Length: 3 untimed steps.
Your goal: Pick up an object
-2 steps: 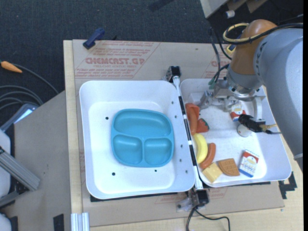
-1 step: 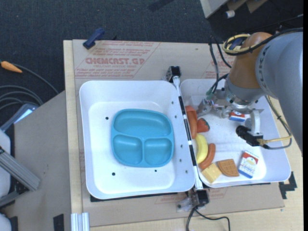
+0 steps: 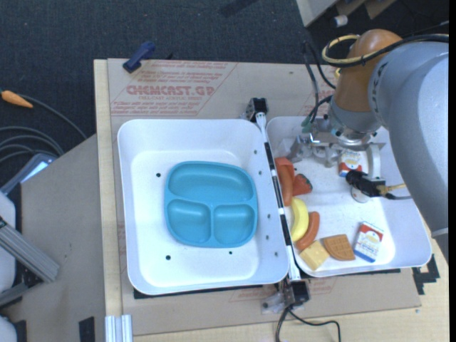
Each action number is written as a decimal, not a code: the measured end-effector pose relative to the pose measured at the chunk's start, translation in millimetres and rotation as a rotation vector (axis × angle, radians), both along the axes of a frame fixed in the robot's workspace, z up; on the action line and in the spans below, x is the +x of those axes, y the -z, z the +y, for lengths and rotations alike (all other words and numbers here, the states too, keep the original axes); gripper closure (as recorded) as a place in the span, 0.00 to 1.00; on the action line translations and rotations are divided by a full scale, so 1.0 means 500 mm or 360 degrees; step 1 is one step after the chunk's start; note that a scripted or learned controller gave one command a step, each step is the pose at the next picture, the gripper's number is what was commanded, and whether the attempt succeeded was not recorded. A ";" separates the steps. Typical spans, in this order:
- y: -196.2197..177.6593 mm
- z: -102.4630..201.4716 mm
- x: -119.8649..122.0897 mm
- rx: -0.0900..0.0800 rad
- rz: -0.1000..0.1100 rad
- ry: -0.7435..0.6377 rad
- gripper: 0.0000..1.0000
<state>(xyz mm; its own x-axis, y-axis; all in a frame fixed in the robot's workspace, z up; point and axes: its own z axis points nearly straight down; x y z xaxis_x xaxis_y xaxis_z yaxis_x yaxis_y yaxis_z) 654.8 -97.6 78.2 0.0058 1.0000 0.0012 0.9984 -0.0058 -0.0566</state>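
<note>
My gripper (image 3: pixel 347 157) hangs over the back of the right bin (image 3: pixel 410 228), under the grey arm with the orange band. A small red and white object (image 3: pixel 349 168) lies just below it, partly hidden. Along the bin's left side lie a red-orange carrot-like piece (image 3: pixel 288 178), a yellow banana (image 3: pixel 299 218) and an orange sausage (image 3: pixel 308 232). Near the front lie a yellow block (image 3: pixel 314 256), a tan cracker (image 3: pixel 339 247) and a small red, white and blue box (image 3: pixel 368 241).
The left bin (image 3: pixel 139 155) holds a blue divided plate (image 3: pixel 211 204). A black clamp (image 3: pixel 257 108) sits at the back of the wall between the bins. Cables run across the right bin's back. A blue clip (image 3: pixel 138 57) lies at the bench's back left corner.
</note>
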 end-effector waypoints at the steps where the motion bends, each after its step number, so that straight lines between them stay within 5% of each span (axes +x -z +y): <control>1: -0.012 0.002 -0.159 -0.0003 -0.0088 -0.0008 0.00; 2: -0.032 0.002 -0.158 -0.0002 -0.0088 -0.0007 1.00; 3: -0.032 0.002 -0.159 -0.0002 -0.0089 -0.0007 0.00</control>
